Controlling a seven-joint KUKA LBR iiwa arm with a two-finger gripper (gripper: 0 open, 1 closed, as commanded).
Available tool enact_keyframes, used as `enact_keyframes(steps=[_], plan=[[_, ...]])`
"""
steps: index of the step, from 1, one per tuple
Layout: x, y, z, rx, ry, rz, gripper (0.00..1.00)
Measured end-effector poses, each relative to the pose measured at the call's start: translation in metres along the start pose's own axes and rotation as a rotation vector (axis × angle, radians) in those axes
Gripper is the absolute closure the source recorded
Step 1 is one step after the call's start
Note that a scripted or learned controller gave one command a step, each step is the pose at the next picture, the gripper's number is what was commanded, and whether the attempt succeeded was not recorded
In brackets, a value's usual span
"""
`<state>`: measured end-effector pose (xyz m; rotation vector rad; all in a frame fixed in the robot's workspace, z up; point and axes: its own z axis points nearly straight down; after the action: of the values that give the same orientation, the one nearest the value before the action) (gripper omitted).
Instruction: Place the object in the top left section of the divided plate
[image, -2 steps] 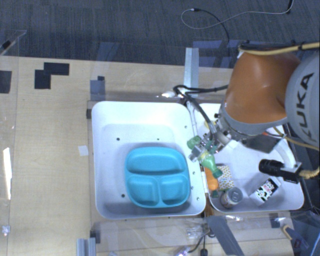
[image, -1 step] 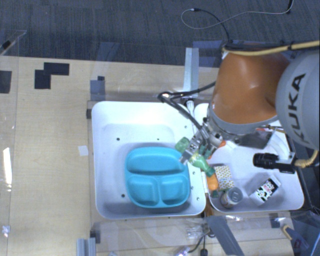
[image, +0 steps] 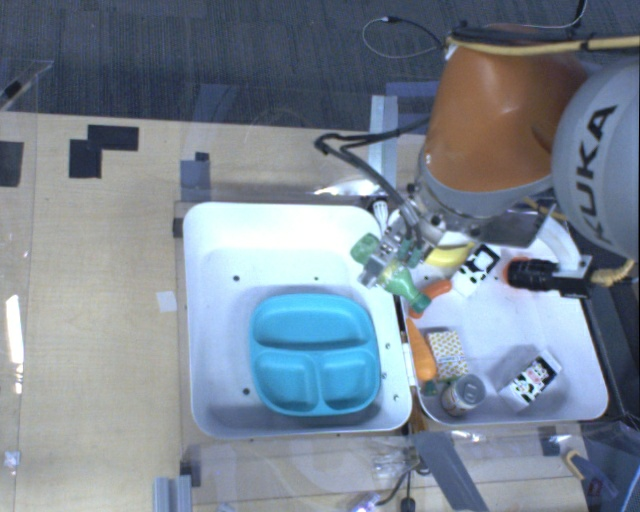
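Presently, the tool (image: 388, 262) is clenched on a green object (image: 399, 276), poised over the left bin (image: 215, 235), above the blue divided plate (image: 315, 352).

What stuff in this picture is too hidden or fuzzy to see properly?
- Hand, camera view: blurred, so its grip on the green object is unclear.
- Yellow item: partly covered by the arm.
- Right bin: its far side sits under the arm.
- Small patterned box: print too small to read.

Pale wooden bench (image: 90, 330), dark carpet (image: 200, 50)
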<state>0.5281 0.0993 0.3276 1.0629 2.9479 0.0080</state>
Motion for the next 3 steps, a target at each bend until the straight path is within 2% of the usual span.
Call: enact_keyframes(steps=[1,2,3], plan=[[0.067,0.019,-0.072,-0.002,0.0,-0.127,1.0],[0.067,0.022,-0.085,-0.01,-0.006,-0.132,1.0],[0.067,0.021,-0.085,-0.01,-0.006,-0.132,0.0]])
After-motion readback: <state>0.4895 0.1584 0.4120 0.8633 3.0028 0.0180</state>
